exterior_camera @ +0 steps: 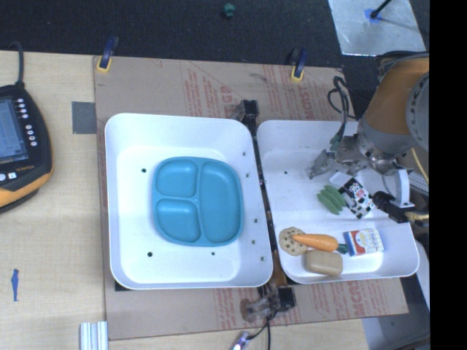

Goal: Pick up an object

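I see my gripper (326, 163) low over the right bin (292, 141), near its top part, and its two grey fingers (318, 168) look spread a little with nothing between them, though the view there is too small for me to be sure. Just below the fingers lies a green toy (332, 200), maybe a bean pod, apart from them. Touching its right side is a small black and white toy (357, 197). Lower down, by the bin's front wall, I see a brown cookie (290, 241) with an orange carrot (316, 241) lying beside it and touching it. A tan bread-like piece (323, 262) sits under the carrot, and a little carton (363, 241) with red and blue on it lies to the right. The left bin (131, 144) holds a blue plate (197, 200) with three parts. A tablet with an orange edge (18, 148) rests on the bench (51, 268) at the far left.
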Tool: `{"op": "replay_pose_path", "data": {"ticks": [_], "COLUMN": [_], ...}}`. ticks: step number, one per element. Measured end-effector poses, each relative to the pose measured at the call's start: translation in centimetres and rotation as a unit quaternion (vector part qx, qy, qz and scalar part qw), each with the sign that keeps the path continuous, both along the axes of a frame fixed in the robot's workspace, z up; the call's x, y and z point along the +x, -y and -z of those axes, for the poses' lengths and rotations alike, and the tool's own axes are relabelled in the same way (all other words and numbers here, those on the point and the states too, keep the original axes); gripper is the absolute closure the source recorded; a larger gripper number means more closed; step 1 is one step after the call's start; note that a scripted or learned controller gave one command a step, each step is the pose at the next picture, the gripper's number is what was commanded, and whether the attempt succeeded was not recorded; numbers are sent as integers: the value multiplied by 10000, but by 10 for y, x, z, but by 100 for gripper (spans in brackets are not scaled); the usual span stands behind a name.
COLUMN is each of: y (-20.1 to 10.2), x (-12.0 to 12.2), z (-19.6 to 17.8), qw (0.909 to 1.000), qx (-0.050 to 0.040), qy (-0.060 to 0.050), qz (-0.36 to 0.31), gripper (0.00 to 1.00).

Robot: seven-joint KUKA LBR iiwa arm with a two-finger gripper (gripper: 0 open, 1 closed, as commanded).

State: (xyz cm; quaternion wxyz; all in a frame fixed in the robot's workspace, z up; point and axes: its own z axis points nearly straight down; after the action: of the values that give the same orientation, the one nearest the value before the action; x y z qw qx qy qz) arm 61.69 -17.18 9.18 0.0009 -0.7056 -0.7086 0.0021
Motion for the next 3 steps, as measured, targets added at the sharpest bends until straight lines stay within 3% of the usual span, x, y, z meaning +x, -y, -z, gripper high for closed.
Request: {"op": "replay_pose_path", "data": {"ticks": [1, 2, 3], "y": [2, -40, 17], "x": [-35, -69, 12], "z": [0, 0, -47], "qw": [10000, 10000, 10000], "qx": [2, 5, 4], "qy": [1, 4, 18], "qz": [-4, -10, 0], "gripper": [0, 0, 0]}}
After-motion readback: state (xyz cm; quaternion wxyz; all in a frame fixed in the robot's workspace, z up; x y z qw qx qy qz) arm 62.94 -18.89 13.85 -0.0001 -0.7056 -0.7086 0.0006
